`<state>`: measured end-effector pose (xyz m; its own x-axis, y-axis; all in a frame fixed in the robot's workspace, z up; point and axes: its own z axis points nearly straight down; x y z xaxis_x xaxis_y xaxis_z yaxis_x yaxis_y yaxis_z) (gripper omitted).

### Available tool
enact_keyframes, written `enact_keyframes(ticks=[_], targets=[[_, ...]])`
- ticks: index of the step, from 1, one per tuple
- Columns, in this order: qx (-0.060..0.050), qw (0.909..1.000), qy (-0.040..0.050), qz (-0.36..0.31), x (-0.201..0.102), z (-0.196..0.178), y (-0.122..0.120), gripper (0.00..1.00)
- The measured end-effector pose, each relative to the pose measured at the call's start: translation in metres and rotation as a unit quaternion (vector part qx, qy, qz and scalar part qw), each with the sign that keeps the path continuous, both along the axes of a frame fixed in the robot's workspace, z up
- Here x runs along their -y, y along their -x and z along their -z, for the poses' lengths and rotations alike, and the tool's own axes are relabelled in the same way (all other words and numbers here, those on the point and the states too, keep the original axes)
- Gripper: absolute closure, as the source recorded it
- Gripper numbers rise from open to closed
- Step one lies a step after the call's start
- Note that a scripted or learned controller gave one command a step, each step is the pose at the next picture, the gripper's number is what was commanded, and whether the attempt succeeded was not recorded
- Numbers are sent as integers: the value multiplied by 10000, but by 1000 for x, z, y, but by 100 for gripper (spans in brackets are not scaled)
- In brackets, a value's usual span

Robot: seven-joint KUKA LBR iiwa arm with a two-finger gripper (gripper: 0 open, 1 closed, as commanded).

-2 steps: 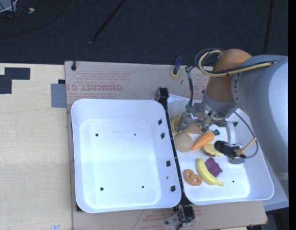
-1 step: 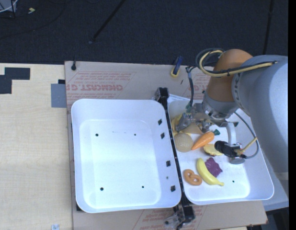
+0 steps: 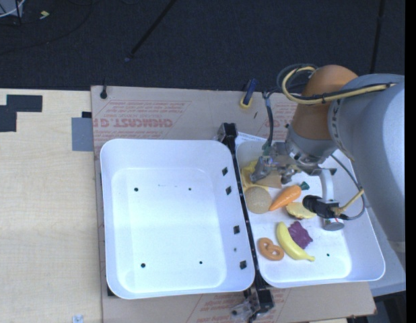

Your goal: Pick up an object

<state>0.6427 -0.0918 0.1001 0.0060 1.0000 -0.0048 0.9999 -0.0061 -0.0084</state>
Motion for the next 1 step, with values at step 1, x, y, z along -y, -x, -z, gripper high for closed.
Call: enact_keyframes(ticks=[1], targets=[[64, 9999, -41, -66, -74, -93, 25, 100]])
